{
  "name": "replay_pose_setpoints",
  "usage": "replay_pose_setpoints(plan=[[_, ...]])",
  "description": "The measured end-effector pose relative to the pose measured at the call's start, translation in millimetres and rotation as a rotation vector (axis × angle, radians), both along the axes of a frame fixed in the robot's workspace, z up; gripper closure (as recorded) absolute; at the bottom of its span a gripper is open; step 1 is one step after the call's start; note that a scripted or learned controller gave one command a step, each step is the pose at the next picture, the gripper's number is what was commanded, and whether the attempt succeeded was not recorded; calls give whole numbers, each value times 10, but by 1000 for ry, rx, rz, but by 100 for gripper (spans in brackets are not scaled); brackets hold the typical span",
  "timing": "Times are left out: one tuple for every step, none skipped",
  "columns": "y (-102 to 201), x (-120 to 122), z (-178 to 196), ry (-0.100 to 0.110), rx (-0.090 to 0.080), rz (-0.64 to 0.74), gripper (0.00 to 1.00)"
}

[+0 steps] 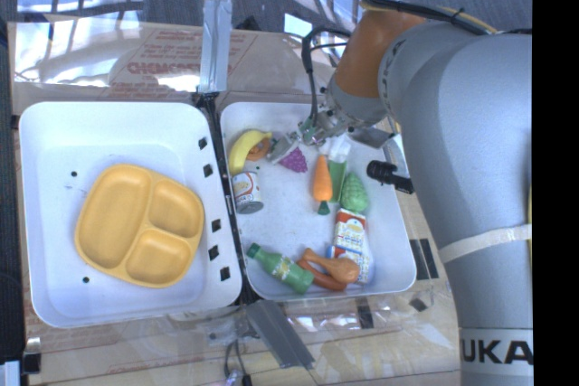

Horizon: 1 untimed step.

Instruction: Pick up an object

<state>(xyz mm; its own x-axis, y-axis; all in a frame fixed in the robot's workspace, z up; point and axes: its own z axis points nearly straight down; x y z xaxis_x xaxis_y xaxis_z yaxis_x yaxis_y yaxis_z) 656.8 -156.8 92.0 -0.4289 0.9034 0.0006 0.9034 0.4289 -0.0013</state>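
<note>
While the end effector [306,133] hung low in the right bin [398,235], just beside the banana [246,147] and purple grapes [293,160], nothing looked lifted. Every item lay on the bin floor, so the pick seemed not yet done; its grip could not be made out.

Robotics lab bench: KUKA arm [470,149], two white bins [45,140], toy food [321,178].

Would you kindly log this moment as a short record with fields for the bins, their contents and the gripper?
left bin: yellow divided tray
right bin: banana, can, purple grapes, carrot, green bottle, sauce bottle
gripper: low at the right bin's far edge, near the grapes
grasp: cannot be judged
</note>
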Motion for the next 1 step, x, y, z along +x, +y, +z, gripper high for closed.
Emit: replay_pose_setpoints(plan=[[-258,-517,1,1,0,118,0]])
